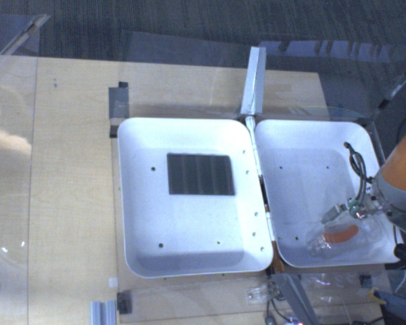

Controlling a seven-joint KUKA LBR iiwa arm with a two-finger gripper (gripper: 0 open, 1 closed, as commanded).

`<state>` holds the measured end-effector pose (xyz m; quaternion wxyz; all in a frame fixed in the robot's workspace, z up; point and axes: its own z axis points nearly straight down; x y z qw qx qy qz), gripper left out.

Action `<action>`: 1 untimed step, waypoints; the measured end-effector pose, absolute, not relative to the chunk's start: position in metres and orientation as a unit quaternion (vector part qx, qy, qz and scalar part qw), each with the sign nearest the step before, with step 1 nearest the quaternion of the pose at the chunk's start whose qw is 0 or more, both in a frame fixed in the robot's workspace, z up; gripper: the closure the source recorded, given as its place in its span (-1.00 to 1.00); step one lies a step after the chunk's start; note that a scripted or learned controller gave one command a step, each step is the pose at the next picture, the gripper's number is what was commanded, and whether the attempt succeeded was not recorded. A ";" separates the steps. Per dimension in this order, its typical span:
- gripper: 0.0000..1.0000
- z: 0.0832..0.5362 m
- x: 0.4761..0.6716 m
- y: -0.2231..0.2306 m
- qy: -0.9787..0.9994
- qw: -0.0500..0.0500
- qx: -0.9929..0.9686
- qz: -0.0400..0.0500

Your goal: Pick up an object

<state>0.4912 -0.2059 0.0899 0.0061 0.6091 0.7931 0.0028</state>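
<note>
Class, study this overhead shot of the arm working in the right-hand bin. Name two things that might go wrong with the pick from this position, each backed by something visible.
1. The gripper sits low beside an orange object that seems to lie in something clear and glossy; the fingers may slip or close off-centre.
2. That object lies near the right bin's front wall, so the arm may knock the rim or push it into the corner.

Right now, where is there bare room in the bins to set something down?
The left bin is bare around its dark rectangle. The right bin is open along its far and left walls; its near right corner is crowded by the gripper and an orange object.
</note>
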 end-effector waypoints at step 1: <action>-1.00 0.132 0.489 -0.206 0.791 0.003 0.612 0.001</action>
